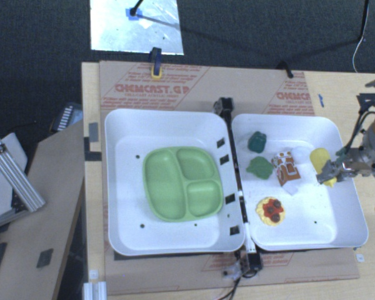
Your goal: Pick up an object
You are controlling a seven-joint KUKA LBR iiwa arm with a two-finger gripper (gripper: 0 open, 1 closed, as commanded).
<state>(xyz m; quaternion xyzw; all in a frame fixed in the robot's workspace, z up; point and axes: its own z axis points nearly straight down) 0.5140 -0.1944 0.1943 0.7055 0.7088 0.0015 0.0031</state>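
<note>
Pincer point(329, 175) low at the right bin's point(300, 233) three o'clock edge; whether its tips are spread or pressed together, I cannot tell. Yellow object point(319, 157) sits just beside it, toward eleven o'clock, possibly touching. It's small, rounded, bright yellow, partly hidden, long axis unclear. Looks like the nearest candidate; the brown-and-white toy point(287, 167) lies farther toward nine.

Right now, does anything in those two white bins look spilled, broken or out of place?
Nothing stands out. The green divided plate lies flat in the left bin. The toy foods sit loosely scattered in the right bin, none spilled over its rim. The tool is beside the yellow piece.
</note>
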